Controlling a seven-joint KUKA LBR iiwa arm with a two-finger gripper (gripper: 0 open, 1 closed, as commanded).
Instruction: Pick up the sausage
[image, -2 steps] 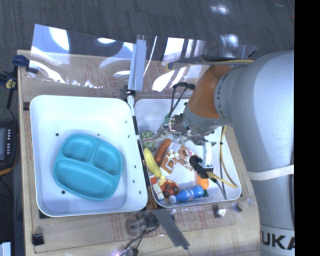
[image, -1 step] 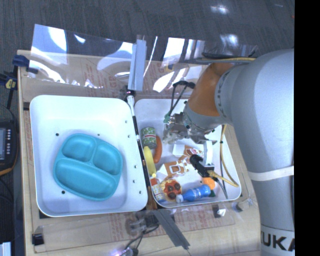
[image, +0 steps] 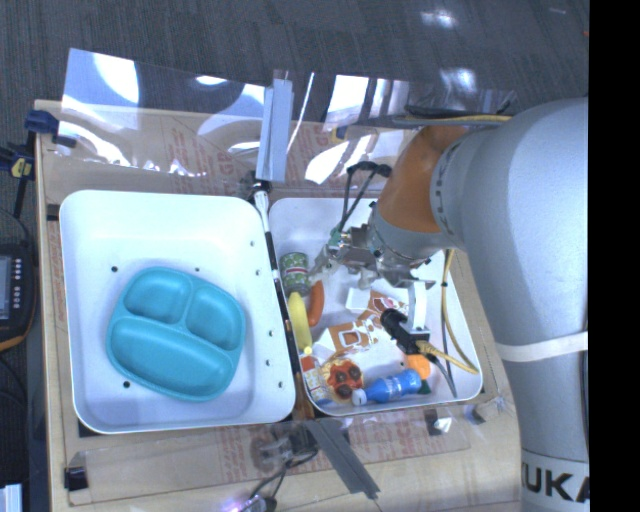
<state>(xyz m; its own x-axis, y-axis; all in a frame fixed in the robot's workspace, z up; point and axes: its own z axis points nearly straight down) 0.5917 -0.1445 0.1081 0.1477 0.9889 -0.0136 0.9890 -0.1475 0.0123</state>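
Two white bins sit side by side; the left bin holds a blue divided plate. We read "KUKA" on the arm's base at lower right. We find the sausage in the right bin, near its left wall, just beside a yellow banana and below a green-labelled can. The gripper hangs over that bin; whether it holds anything we cannot tell. A blue bottle lies near the front wall.
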